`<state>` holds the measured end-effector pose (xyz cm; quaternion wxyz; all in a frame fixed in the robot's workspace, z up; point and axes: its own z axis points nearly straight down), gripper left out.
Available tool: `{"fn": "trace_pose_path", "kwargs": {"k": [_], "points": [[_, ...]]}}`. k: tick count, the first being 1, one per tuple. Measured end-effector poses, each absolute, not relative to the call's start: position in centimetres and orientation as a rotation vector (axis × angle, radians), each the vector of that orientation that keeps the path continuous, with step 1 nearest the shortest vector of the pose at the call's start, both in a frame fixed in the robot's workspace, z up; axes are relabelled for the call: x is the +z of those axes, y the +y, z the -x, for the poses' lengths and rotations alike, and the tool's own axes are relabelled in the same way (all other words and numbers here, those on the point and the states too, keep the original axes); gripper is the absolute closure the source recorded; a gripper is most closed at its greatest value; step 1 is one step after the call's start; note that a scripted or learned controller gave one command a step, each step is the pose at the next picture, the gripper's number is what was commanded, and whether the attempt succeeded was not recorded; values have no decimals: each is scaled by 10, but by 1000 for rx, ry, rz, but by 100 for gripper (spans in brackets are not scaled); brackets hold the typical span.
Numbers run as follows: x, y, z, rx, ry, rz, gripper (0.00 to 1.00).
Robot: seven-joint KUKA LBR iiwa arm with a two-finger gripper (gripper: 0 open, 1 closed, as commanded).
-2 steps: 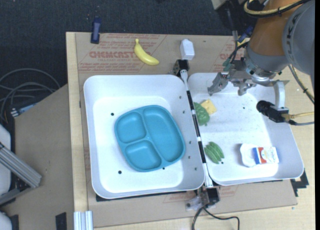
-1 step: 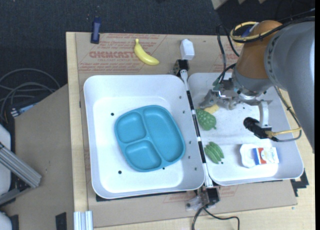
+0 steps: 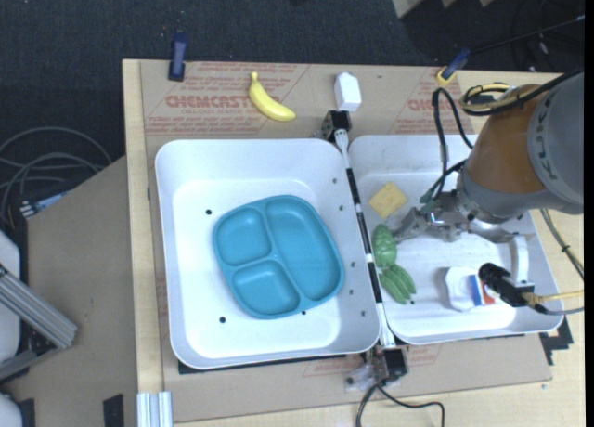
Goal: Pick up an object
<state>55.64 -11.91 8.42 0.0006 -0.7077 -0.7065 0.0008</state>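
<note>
End effector (image 3: 415, 221), grip state indiscernible, in right bin (image 3: 408, 323) near yellow block (image 3: 388, 200), green toys (image 3: 392, 265) and white box (image 3: 461, 288).

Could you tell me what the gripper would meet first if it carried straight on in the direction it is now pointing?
The gripper points toward the view's left and slightly downward, so it would probably meet the green leafy object first, near the right bin's left wall. The yellow block lies just above that line. Its height over the bin is unclear.

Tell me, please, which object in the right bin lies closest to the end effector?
The yellow block, just up-left of the end effector. The green pieces lie lower by the divider, and the white item sits near the bin's bottom edge.
</note>
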Motion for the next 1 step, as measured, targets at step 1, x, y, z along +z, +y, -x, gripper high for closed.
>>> {"fn": "trace_pose_path", "kwargs": {"k": [1], "points": [[85, -176, -619, 1, -2222, 2223, 0]]}}
